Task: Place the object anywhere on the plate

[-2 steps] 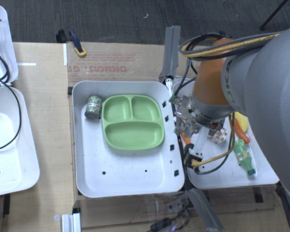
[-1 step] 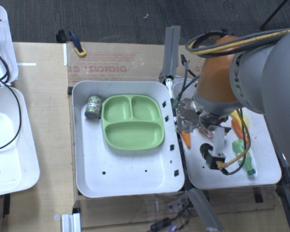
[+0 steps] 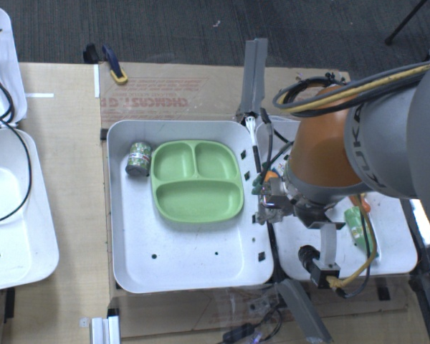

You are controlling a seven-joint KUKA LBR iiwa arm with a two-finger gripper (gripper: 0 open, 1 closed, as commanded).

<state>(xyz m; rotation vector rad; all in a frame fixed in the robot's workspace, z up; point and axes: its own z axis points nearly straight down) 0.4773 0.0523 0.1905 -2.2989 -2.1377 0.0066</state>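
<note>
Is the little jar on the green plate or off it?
Off. The little jar lies on the white bin floor, beside the green plate's left edge.

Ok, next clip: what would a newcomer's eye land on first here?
The big grey arm with its orange band dominates the right side, hanging over the right bin. Next comes the green divided plate in the left bin, with a small green-labelled jar lying just off its left edge.

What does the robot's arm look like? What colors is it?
The arm is fat, round and grey, with a shiny orange band near the wrist. Black and yellow cables run along it, and more thin wires hang near the wrist.
</note>
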